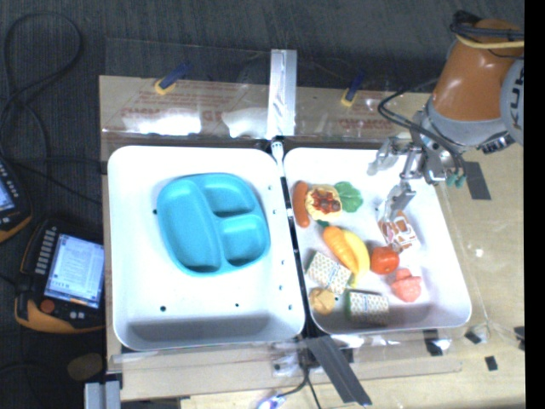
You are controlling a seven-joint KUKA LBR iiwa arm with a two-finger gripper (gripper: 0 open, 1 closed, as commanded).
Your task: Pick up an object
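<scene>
My gripper (394, 214) hangs over the right part of the right bin (451, 262), reaching in from the upper right. A small red-and-white object (400, 233) sits right at its tip, touching or nearly touching it. I cannot make out whether that object is gripped. The right bin also holds a hot dog (300, 204), a yellow toy with a red topping (324, 201), a green piece (347, 196), an orange carrot-like toy (340, 245) beside a yellow one (358, 256), a red tomato (384, 260) and a pink-red piece (407, 286).
A blue divided tray (213, 221) lies in the left bin (136, 305). Patterned blocks (328, 271) (366, 303) and a brown cookie (322, 300) crowd the right bin's front. A divider ridge (288, 228) separates the bins.
</scene>
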